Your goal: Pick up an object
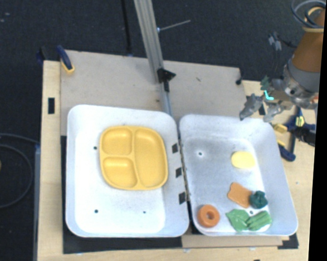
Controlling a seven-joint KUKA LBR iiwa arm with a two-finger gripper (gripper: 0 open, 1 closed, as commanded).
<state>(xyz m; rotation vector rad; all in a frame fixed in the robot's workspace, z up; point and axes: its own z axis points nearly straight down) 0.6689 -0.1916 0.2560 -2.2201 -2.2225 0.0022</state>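
The gripper (259, 107) is hanging at the upper right, just above the far rim of the right bin (219, 138), with nothing between its fingers; the two dark fingers (247, 109) are standing apart, open over the bin's back corner. The arm (308, 51), with its orange band, is reaching in from the right edge behind it.

The things to pick are lying in the right bin, all toward its near right part. A pale yellow piece (243, 159) is sitting nearest the gripper, alone in the middle right. Below it an orange block (238, 194) is touching a dark green lump (258, 199) on its right. At the near rim a light green piece (249, 220) is lying flat, with an orange ring (208, 215) just beside it on the left. Nothing is lying over the yellow piece; the lower four are crowding one another.

The left bin (80, 205) is holding a yellow tray (133, 157) with three compartments, well apart from the gripper. A metal pole (150, 37) is slanting down from the top to a black clamp (165, 75) near the seam between the bins. A blue-handled clip (65, 59) is sitting at the board's far left corner, and blue and yellow clamps (290, 142) are showing by the right bin's outer edge
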